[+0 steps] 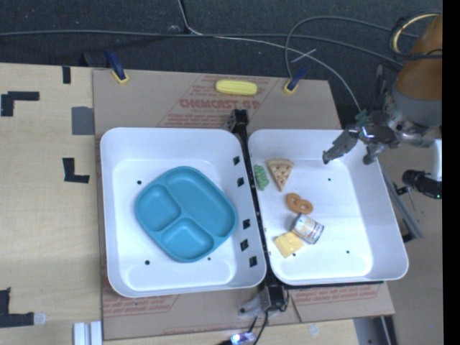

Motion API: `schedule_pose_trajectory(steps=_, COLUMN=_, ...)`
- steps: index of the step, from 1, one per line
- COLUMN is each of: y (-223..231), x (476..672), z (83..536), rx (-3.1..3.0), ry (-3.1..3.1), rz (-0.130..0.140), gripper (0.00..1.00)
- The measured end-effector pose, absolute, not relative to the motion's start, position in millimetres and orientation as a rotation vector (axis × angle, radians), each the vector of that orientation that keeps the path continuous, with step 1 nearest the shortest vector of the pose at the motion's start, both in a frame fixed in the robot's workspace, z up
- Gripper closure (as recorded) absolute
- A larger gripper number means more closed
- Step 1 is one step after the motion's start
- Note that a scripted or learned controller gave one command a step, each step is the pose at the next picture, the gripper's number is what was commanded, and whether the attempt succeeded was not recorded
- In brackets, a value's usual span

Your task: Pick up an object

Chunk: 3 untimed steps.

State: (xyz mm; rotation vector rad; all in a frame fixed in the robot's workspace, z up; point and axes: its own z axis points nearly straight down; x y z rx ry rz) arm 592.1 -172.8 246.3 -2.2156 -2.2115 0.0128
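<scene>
The right bin (374, 214) holds several small items: a green piece (260, 177) against its left wall, a pizza slice (281, 172), a brown pretzel (299, 204), a small tin can (309, 228) lying on its side, and a yellow cheese wedge (288, 244). My gripper (349, 154) hovers over the bin's upper right corner, well to the right of the pizza slice. It is open, its two fingers spread wide, and nothing sits between them.
The left bin (122, 157) holds a blue divided plate (186, 212). A yellow banana-like toy (236, 87) lies on the cardboard behind the bins. Cables arch over the back of the bench. Blue clamps (117, 68) pin the cardboard's far edge.
</scene>
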Motion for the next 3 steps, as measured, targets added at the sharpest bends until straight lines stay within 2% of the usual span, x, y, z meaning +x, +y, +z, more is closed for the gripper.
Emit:
schedule_pose_trajectory(steps=1, y=-172.3, x=594.5, z=253.7, rx=-2.219, ry=-2.223, rz=0.002, gripper=0.00)
schedule_pose_trajectory(steps=2, y=-174.3, x=595.8, z=189.3, rx=-2.217, ry=-2.218, rz=0.008, gripper=0.00)
schedule_pose_trajectory(steps=3, y=-176.2, x=594.2, z=145.3, rx=-2.218, ry=-2.220, rz=0.007, gripper=0.00)
